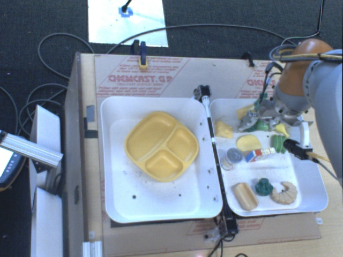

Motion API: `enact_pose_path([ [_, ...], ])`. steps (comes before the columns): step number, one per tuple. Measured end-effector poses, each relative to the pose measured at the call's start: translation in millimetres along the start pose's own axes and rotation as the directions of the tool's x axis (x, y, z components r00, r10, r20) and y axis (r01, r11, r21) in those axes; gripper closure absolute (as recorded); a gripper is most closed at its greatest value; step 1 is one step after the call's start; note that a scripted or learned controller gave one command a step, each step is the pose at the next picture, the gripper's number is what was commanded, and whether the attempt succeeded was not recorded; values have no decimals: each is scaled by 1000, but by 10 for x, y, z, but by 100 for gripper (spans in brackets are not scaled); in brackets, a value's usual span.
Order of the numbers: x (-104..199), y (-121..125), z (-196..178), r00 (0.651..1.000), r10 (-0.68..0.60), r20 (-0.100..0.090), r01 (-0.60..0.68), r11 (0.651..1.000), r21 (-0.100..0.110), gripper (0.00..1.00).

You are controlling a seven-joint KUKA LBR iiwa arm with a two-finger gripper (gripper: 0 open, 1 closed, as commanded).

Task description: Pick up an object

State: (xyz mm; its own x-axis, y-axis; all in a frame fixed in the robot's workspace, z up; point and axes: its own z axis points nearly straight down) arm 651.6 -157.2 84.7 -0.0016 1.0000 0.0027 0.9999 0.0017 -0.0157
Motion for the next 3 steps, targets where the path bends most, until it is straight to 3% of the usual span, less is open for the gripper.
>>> enact_pose_path([
  [1,-1,-23,-86,1000,-5,-1,5,1000,12,100],
  [2,461,-150,-859,1000,-4,3,4,1000,-21,100],
  [3,456,-155,-851,1000,-3,4,3,1000,-19,0],
])
